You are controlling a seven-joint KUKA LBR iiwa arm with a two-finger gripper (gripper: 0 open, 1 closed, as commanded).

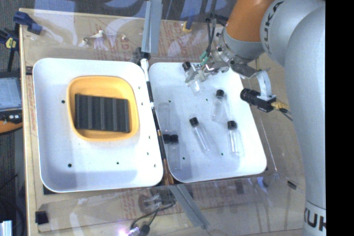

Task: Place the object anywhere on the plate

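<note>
Camera view, starting at the near edge: the table [232,213] has some clear plastic and a bit of cable lying along its front, just below the two white bins. The left bin [55,166] has the yellow plate [99,88] sitting in it, with a dark ribbed insert [103,113] in the plate's middle. The right bin [249,166] is where the vials are. There's one clear vial with a black cap [234,137] toward the right side, another one [199,132] near the middle lying at a slant, and a third [218,103] a bit further back. A fourth clear vial [165,124] lies along the left wall of that bin with a black cap at its near end. So the vials are all in the right bin, well apart from the plate. Further back, the gripper [194,73] is down near the far edge of the right bin, hanging off the grey arm [293,36] with the orange band. It's too small and cluttered there, so I honestly can't tell what state the gripper is in.
</note>
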